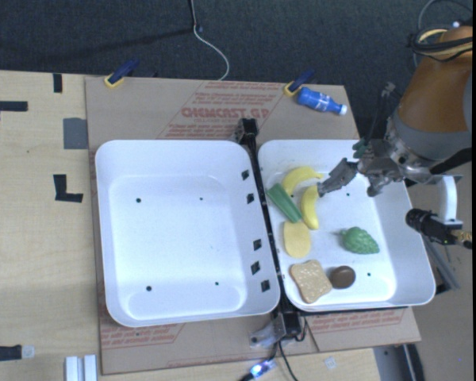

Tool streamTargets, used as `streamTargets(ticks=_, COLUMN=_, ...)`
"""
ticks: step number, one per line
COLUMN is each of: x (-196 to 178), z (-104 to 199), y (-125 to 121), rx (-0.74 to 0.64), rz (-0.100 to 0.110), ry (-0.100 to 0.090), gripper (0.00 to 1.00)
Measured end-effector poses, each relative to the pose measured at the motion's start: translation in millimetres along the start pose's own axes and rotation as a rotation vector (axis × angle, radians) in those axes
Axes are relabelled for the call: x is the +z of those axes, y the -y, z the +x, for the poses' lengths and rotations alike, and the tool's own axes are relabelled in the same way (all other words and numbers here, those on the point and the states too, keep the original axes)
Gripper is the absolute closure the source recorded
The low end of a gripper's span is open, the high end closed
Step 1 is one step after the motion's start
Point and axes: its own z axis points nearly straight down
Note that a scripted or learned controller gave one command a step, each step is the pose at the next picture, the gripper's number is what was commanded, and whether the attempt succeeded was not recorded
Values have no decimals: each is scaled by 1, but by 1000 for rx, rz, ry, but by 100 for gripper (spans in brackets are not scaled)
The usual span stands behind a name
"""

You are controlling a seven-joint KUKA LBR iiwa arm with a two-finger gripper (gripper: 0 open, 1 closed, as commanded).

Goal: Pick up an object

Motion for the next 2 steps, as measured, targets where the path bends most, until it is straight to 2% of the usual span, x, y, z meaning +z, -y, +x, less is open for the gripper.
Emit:
streamTargets(ticks=1, x=156, z=19, y=27, rx=0, rz=19, ry=-4, gripper=0)
streamTargets(ticks=2, x=138, z=18, y=22, rx=0, rz=4, ry=-2, gripper=100)
